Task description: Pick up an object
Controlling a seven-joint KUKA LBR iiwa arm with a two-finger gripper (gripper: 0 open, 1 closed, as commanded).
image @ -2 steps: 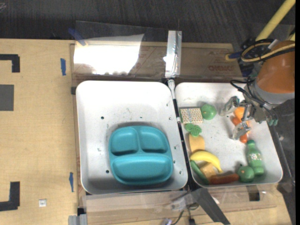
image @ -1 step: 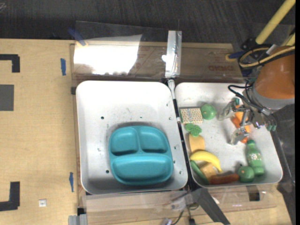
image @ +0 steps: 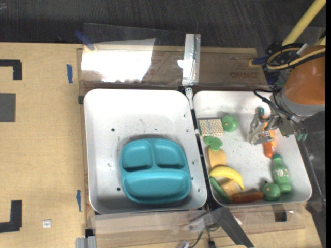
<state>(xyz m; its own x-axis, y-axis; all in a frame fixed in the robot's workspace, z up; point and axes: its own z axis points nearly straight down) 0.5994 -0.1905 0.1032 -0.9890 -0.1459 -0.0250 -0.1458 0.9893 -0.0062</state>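
Wooden worktop [image: 36, 154] below us, and we see the claw [image: 261, 130] low in the right bin [image: 243, 101], just above the orange carrot [image: 268, 149]; its grip we cannot tell.

Two white bins sit side by side on the counter: the left bin [image: 98, 138] and the right bin [image: 243, 101]. The left bin holds one teal divided tray [image: 154, 170]. The right bin holds one green ball [image: 229, 123], one patterned card [image: 210, 126], one leafy green piece [image: 212, 142], one banana [image: 227, 175], one brown sausage [image: 247, 196], one green bottle [image: 281, 171], one orange carrot-like piece [image: 268, 148], and what may be one green pepper [image: 272, 191], though its shape is unclear.
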